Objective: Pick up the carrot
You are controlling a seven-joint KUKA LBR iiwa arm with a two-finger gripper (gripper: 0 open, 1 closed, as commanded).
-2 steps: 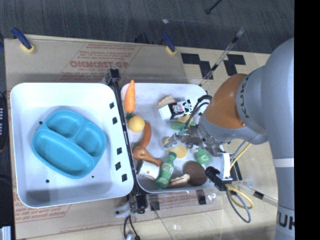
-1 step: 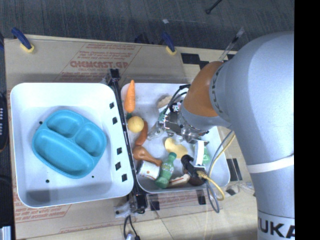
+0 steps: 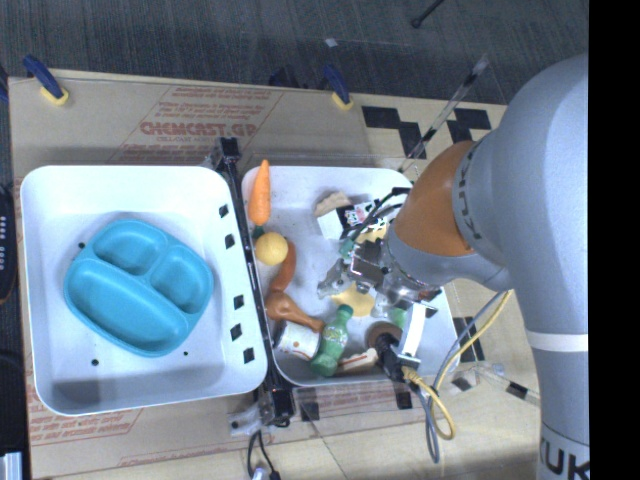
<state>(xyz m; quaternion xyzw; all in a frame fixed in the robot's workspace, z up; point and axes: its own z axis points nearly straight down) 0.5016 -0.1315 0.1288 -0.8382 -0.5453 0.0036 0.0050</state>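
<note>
Plainly, we saw the carrot [image 3: 260, 192] lying at the right bin's [image 3: 300, 180] upper-left corner; our hand [image 3: 352, 268], its opening impossible to tell, should approach along the wall.

Bright even light, soft shadows, slight blur.

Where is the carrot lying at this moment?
The carrot lies in the right bin, at its far left corner along the wall, just above the yellow ball.
</note>
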